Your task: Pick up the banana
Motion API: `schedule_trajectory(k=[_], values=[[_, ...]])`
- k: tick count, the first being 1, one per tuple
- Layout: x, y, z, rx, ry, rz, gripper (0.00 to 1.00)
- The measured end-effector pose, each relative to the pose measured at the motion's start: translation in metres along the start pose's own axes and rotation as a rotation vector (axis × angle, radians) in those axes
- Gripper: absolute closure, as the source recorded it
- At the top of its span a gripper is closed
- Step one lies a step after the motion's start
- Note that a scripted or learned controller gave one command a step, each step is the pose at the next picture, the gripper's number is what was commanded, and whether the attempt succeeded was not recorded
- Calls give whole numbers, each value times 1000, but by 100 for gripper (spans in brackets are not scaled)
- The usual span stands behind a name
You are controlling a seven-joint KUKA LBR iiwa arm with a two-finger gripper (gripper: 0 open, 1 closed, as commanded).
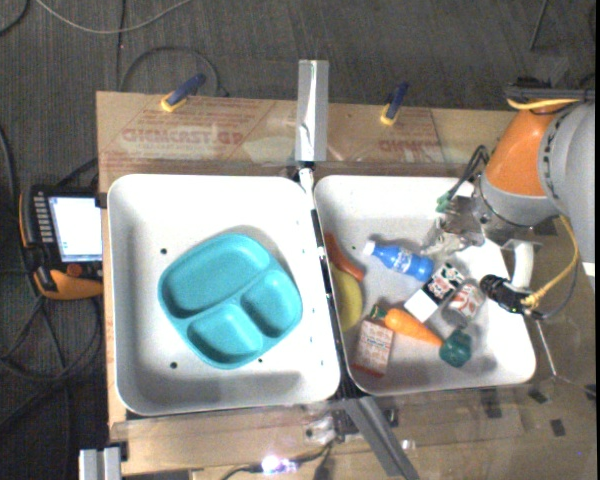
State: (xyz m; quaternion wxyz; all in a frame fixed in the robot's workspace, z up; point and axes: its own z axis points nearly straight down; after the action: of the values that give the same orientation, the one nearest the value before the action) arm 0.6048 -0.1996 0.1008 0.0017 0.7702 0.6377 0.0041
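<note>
- The banana lies at the right bin's left wall, beside an orange carrot-like piece.
- The gripper hangs over the blue-and-white bottle (well apart from the banana); its jaw state cannot be told.
- A teal divided plate sits in the left bin.

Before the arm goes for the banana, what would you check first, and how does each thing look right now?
1. Banana located: ok, it lies at the left side of the right bin.
2. Banana free to grasp: not ok, an orange-red object lies against its upper end.
3. Gripper over the banana: not ok, it sits further right, above the blue bottle.
4. Fingers open: cannot tell.
5. Crowding nearby: not ok, a small carton and a carrot lie close by.
6. Teal tray out of the way: ok, it rests in the left bin.
</note>
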Motion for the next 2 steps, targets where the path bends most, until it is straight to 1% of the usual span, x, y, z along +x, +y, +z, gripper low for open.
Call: schedule_trajectory(k=[1, 2], values=[[59, -26, 9, -9, -6, 364, 100], [-24, -38, -143, 8, -11, 391, 100]])
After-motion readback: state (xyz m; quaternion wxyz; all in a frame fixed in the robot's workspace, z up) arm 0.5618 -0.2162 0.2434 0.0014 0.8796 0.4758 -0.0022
